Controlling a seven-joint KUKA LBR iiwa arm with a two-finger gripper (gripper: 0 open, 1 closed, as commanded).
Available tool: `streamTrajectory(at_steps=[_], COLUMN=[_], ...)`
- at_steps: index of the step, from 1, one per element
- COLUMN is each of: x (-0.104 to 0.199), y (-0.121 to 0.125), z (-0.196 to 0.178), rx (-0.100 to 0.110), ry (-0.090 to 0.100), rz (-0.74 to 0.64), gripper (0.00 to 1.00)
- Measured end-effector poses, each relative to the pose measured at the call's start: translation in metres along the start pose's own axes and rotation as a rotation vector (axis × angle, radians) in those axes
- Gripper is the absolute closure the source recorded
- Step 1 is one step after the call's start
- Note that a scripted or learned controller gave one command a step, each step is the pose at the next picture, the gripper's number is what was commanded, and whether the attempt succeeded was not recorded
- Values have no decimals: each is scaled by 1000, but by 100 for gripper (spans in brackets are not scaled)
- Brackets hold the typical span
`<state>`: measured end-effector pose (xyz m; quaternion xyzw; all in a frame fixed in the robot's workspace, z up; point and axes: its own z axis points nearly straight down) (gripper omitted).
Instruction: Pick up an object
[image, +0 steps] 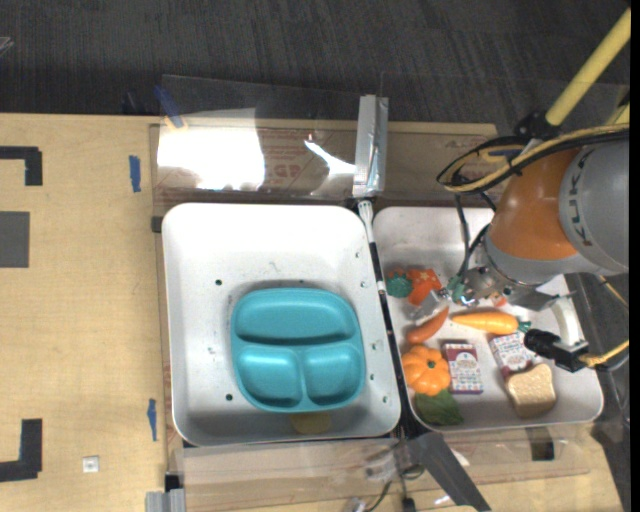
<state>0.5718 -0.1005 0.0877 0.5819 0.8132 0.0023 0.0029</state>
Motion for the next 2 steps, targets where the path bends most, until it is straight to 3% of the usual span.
streamTrajectory(at_steps=[1,2], x=[-1,24], y=[2,49], z=[-12,-98], rx=[-6,3], ry=[-3,0], rz=[1,257], gripper=[100,100])
